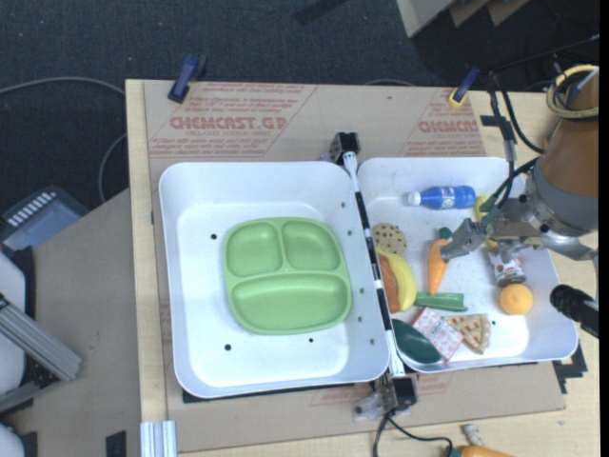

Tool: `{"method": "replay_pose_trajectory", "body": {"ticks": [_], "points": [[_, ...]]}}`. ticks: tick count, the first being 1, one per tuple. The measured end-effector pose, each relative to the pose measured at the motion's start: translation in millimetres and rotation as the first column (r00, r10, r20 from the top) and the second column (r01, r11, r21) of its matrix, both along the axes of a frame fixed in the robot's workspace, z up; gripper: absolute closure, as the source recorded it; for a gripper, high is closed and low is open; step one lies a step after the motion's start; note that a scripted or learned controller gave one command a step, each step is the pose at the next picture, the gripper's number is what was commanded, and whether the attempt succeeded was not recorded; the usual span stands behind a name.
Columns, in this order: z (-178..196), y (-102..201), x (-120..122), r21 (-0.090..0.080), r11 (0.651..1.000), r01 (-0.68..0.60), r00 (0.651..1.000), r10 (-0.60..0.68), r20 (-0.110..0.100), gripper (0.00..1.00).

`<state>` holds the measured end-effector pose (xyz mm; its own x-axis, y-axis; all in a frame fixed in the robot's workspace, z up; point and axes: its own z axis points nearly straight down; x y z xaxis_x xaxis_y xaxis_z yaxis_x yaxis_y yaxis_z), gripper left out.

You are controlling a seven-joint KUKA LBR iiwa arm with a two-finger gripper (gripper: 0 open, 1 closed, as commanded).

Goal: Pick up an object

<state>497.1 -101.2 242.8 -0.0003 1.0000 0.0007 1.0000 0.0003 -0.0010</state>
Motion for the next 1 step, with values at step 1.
{"method": "replay_pose_trajectory", "body": {"ticks": [1], "points": [[-98.3, -41.3, 60.0, -0.001, 1.000, 0.001, 1.000, -0.001, 0.000, 0.00]]}}
